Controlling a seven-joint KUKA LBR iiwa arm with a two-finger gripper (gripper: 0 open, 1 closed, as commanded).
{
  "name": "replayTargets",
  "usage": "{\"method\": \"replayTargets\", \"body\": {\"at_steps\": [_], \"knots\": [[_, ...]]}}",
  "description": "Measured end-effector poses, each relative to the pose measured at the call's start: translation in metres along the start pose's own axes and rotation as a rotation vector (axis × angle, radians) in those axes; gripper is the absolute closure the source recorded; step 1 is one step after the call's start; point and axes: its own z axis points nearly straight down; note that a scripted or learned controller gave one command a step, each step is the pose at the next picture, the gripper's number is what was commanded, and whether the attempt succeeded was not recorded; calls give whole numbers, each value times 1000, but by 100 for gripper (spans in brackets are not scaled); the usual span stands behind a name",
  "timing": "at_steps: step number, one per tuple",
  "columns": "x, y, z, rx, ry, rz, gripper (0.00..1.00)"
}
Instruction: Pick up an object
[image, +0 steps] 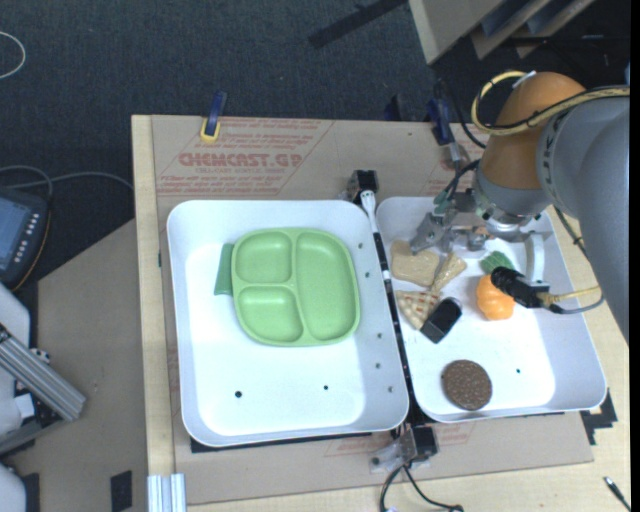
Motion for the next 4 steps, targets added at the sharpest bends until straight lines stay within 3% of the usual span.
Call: {"method": "replayTargets", "body": {"at_steps": [1,2,3,4], "knots": [[-2,4,-16,-17,-6,0,100],[5,-1,-69,5,8,-1,100],[14,5,-125,2,7,-3,100],[15,6,-132,7,8,-2,100]]}}
